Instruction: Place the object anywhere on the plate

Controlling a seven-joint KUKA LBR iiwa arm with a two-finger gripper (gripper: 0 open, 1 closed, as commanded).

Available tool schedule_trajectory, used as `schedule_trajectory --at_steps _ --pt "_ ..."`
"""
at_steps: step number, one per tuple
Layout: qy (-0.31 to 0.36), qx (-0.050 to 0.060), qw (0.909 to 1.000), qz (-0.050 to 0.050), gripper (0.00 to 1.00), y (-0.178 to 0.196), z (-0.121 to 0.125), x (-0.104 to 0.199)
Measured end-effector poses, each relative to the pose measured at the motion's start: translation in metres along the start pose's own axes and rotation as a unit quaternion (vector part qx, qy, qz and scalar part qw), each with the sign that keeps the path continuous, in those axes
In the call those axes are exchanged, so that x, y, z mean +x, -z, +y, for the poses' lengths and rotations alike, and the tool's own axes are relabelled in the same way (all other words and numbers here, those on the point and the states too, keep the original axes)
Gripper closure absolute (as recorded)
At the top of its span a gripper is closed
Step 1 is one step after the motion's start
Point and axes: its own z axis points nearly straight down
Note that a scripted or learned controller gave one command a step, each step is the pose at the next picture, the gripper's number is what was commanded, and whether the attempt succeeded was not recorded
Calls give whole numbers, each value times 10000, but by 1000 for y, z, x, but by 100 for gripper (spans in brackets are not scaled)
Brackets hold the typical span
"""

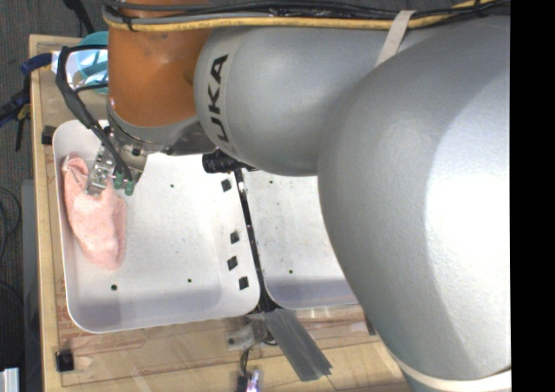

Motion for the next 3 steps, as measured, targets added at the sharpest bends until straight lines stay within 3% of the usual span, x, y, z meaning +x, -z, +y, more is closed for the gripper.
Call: schedule_trajectory --at_steps 1,2,3 --pt "226 20 9997 21 100 -97 -25 86" --pt "398 1 9992 -3 100 -47 -68 49" --pt "542 -44 9985 -54 100 -135 -102 -16"
